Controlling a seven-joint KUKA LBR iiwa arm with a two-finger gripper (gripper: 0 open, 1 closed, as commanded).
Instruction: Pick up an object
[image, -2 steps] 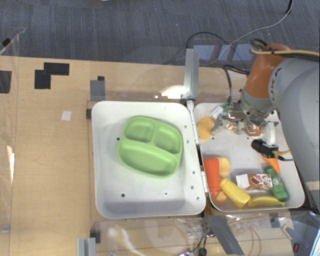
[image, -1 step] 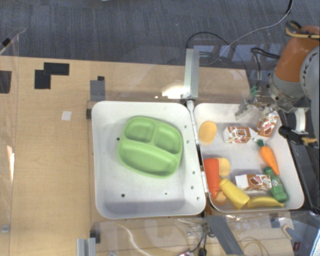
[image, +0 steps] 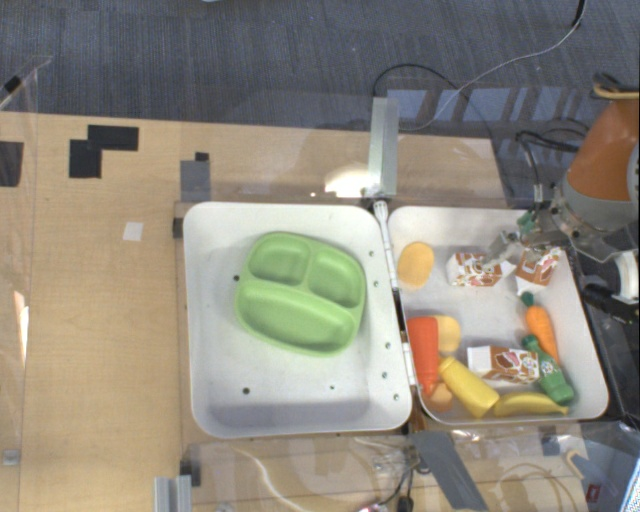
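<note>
gripper (image: 527, 232) at right bin's (image: 592, 400) far right corner, finger state unclear, can't tell. hovering by small red-white printed carton (image: 540, 266), second like carton (image: 475, 269) just left. risk: clipping bin wall or nudging carton aside, since crowded against rim.

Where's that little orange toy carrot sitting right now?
The small orange toy carrot with a green top lies near the right wall of the right-hand white bin, between a small red-and-white carton above and a green toy bottle below.
</note>
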